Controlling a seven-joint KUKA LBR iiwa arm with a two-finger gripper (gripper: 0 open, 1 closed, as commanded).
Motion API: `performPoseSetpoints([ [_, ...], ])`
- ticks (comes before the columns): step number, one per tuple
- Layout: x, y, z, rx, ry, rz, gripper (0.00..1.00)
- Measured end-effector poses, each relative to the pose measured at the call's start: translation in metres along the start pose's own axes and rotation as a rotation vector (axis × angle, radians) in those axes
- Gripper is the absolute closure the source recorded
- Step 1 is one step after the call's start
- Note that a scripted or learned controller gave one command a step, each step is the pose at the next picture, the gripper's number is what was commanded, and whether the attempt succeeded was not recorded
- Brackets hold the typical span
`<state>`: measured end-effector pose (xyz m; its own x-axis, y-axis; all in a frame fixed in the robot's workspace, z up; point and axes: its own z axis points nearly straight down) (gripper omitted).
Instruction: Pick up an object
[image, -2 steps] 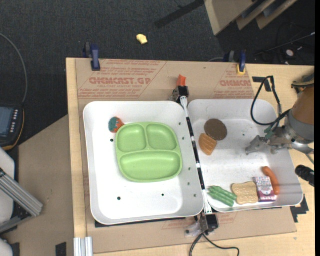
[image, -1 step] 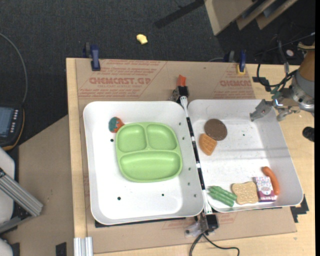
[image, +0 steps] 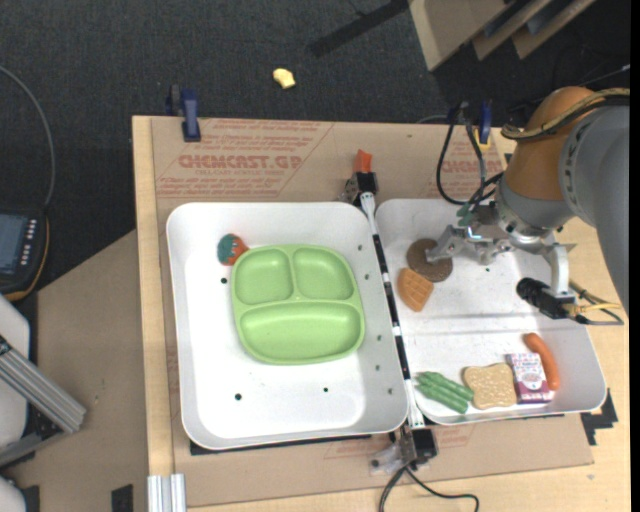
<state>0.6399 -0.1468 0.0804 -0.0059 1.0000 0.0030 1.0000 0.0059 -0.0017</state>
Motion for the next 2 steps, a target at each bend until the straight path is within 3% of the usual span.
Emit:
performPoseSetpoints([
  [1, 0.0561, 0.0266, -0.007, -0.01, -0.004, 0.0, 0.0],
  [2, 0.0488, 0.0191, -0.0074, -0.008, -0.003, 0.006, 0.0],
])
